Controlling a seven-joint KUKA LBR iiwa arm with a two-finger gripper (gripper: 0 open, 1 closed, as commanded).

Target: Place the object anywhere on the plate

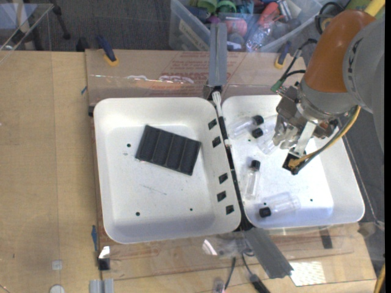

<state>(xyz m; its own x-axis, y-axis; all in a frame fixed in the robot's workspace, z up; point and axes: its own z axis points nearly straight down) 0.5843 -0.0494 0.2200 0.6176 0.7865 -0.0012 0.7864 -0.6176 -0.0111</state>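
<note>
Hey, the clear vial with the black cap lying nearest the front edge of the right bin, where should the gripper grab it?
Grip the clear vial across its body's middle, coming straight down. It lies flat, apart from the others, black cap pointing left, so fingers should straddle its narrow width.

Matt ribbed black plate [168, 150], glossy white plastic bins [116, 218], clear plastic vials [252, 180], pale wooden bench [43, 182].
</note>
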